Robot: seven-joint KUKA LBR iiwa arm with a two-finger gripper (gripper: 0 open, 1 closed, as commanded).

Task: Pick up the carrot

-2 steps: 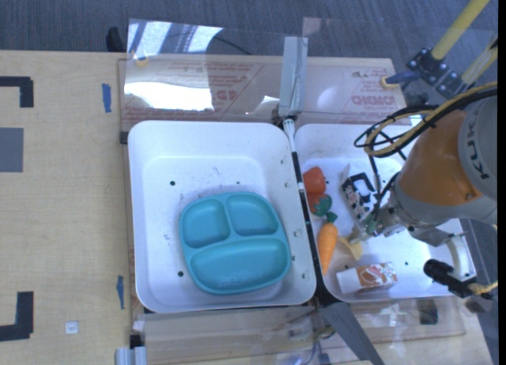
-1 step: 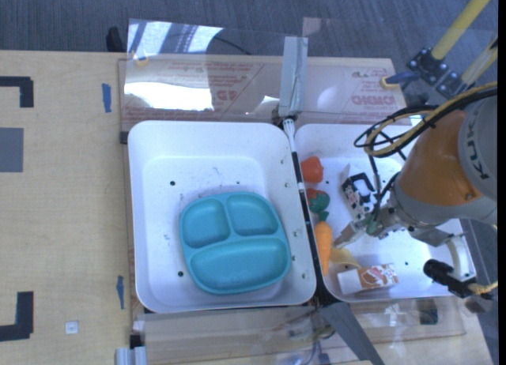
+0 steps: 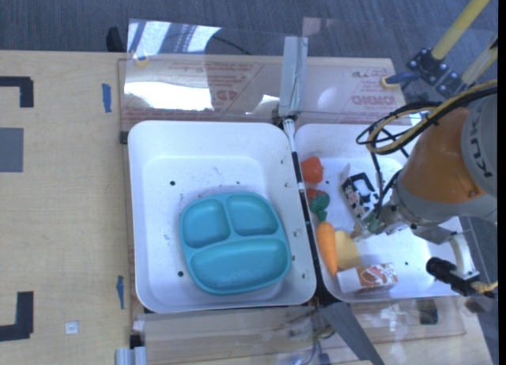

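Carrot point(image 3: 326, 246) lay in the right bin point(image 3: 411, 276), long axis running roughly front to back, tight against the bin's left wall near the divider. A pale yellow block point(image 3: 346, 250) touched its right side, so only the carrot's top and the wall side looked free; likely a narrow gap for a finger. Red-orange item point(image 3: 312, 168) and a green piece point(image 3: 319, 204) sat further back along the same wall, the green one just beside the carrot's far end. A red-and-white packet point(image 3: 376, 276) lay near the bin's front, right of the block. Left bin point(image 3: 150, 150) carried a teal divided plate point(image 3: 234, 240), well apart from the task.

Arm reached in from the right, orange band over the right bin. Claw point(image 3: 368, 221) sat low, just right of the yellow block, near the carrot but apart from it; nothing was seen between its fingers. Cables and wrist hardware cluttered it, so cannot tell whether it was apart or together. Judged: approach stage, carrot not yet grasped
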